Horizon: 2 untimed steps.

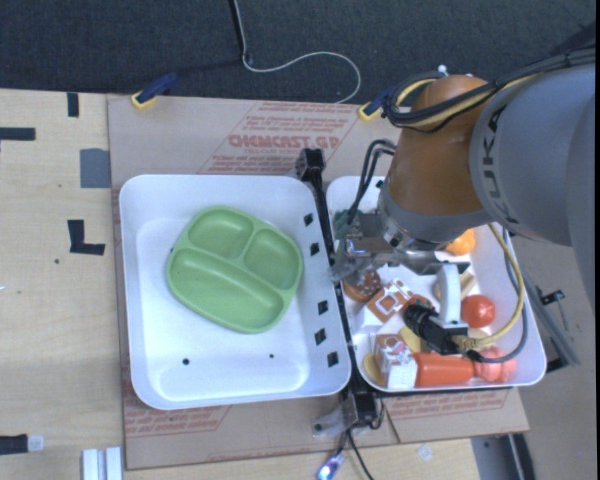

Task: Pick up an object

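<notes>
In right bin (520,298) — gripper (352,258) low, amid clutter

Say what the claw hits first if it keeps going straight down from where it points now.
Probably the brown-and-white packet in the right bin, right under the claw; depth is unclear from this view.

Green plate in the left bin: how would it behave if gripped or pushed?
The green plate looks like rigid moulded plastic, probably light. Lying flat in the left bin, it should slide, not roll. Its low rim may be hard to pinch.
</notes>
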Each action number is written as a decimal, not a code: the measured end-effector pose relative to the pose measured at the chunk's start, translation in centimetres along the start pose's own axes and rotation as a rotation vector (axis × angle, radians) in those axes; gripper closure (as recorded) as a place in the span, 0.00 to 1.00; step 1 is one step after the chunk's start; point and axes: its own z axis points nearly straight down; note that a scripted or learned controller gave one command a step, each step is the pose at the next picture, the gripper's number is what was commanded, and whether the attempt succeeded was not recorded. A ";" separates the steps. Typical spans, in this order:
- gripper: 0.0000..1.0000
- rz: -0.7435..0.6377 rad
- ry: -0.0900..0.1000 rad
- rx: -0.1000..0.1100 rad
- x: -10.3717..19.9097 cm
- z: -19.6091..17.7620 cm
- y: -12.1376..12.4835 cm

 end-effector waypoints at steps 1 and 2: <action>1.00 -0.004 0.004 -0.023 3.5 -14.7 -3.6; 1.00 -0.002 0.000 -0.011 6.2 -16.7 -3.6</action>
